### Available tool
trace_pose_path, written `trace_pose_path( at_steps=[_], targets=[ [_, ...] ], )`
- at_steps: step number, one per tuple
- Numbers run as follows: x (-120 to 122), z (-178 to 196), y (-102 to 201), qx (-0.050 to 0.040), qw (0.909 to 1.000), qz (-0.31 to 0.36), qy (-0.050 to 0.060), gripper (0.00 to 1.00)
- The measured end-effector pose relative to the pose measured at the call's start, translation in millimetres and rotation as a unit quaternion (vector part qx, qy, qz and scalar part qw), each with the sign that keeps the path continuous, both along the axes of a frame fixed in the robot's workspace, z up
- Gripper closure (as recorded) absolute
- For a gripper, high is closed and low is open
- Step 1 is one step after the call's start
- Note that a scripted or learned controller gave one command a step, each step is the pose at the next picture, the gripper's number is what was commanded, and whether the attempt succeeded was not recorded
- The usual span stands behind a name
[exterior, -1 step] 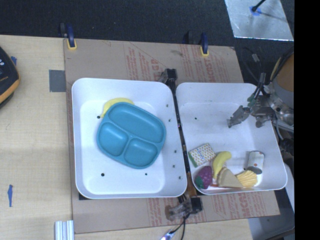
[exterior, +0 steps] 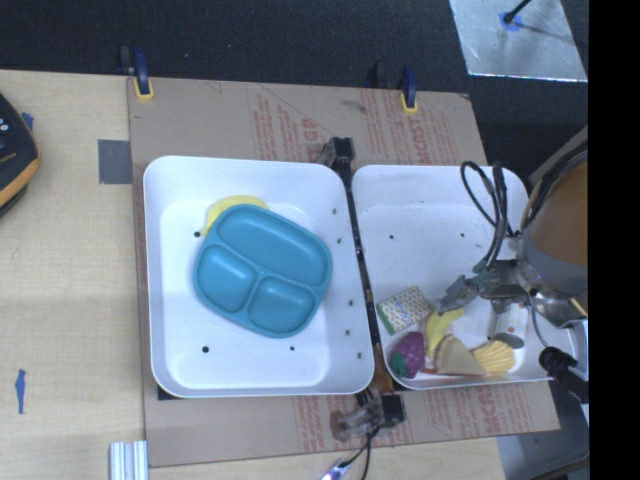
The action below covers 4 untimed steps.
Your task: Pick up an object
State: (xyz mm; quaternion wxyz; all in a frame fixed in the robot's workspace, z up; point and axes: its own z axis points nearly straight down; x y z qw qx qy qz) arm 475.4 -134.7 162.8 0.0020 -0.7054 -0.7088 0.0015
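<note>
The right bin (exterior: pixel 420 193) serves as the landmark: its far half is bare white, and its near end holds a small heap of toys. There a patterned cream block (exterior: pixel 403 308) lies toward the bin's left wall, a magenta round toy (exterior: pixel 407 351) sits in the near-left corner just in front of the block, a yellow banana-shaped piece (exterior: pixel 440 330) stands beside both, and a tan wedge (exterior: pixel 458 358) with a pale yellow ridged shell piece (exterior: pixel 494 356) lies along the near wall. The gripper (exterior: pixel 478 290) hangs over the bin's right half, just above and beside the banana piece, with dark cables looping up behind it; whether it is spread or closed cannot be told, and nothing is visibly held. To the left of this bin, touching it along a shared edge, the left bin (exterior: pixel 170 268) carries a blue divided plate (exterior: pixel 263 270) lying over a yellow item (exterior: pixel 232 207).
</note>
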Motion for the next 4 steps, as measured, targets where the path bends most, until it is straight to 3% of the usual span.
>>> trace_pose_path(
  at_steps=[1, 2, 3, 4],
  targets=[
    [21.2, -68.7, 25.3, -0.0003, 1.0, 0.0, -0.002, 0.0],
    [22.1, -57.9, 26.4, 0.0014, 1.0, 0.002, -0.002, 1.0],
    [59.4, 29.2, 64.7, -0.0001, 1.0, 0.0, -0.001, 1.0],
    [59.2, 29.0, 64.6, -0.0001, 1.0, 0.0, -0.001, 0.0]
  ],
)
